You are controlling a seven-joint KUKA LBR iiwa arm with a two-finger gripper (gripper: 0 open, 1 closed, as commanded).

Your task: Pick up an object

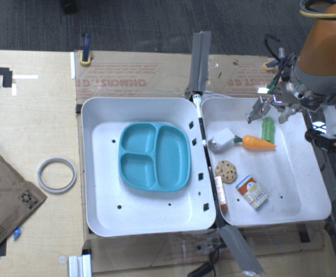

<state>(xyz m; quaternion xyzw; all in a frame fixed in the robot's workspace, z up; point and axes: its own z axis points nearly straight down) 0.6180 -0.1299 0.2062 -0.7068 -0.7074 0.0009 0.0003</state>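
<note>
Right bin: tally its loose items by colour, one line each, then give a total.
Right bin:
Orange carrot: 1
Green piece: 1
Brown cookie: 1
Red-and-white packet: 1
White-grey piece: 1
Red-and-white stick: 1
Total: 6

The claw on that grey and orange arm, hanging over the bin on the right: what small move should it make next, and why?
Probably a short drop straight down. The gripper hangs open above the right bin, holding nothing, with the green object just below it and the carrot alongside. Lowering would put its fingers around the green piece, though the carrot lies close enough to get in the way.
</note>
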